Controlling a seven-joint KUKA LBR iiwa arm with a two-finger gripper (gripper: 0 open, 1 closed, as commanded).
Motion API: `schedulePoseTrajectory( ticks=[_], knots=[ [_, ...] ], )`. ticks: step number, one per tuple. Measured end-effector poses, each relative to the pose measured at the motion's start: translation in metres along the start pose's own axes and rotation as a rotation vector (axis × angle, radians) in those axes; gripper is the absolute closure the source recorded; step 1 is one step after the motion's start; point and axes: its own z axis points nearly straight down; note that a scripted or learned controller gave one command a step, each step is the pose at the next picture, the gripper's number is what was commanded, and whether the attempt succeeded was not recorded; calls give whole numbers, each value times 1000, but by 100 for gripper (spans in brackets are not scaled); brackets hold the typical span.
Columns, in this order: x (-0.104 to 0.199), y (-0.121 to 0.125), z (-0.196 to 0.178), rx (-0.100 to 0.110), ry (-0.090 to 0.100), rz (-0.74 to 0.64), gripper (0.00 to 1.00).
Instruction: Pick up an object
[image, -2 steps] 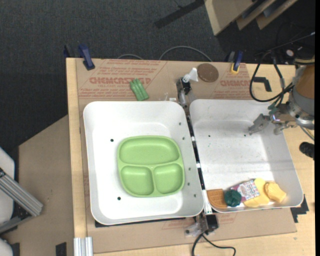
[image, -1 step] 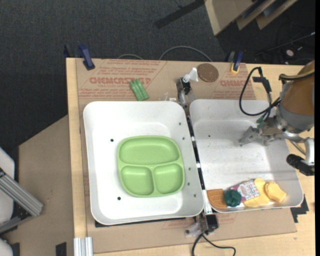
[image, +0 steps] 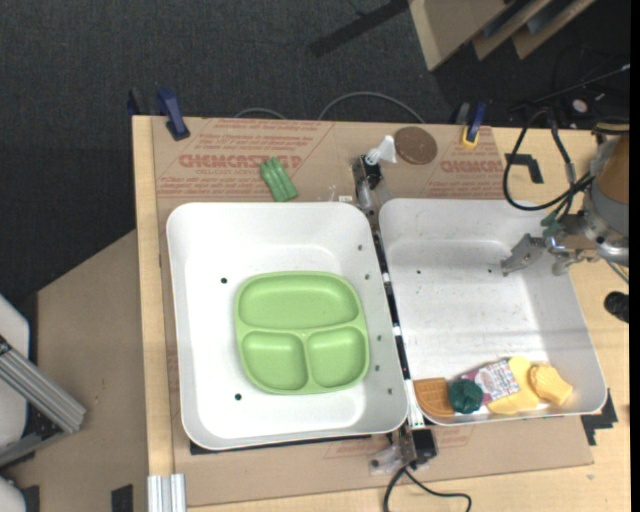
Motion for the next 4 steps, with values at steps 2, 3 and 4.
schedulePoseTrajectory(
  ticks=[2, 3, 4],
  knots=[
    [0, -8, -7, -3, -1, 0, 0],
    [6, -16, 60, 13, 6, -1, 0],
    [46, -20, -109, -14, -2, -6, 0]
  ],
)
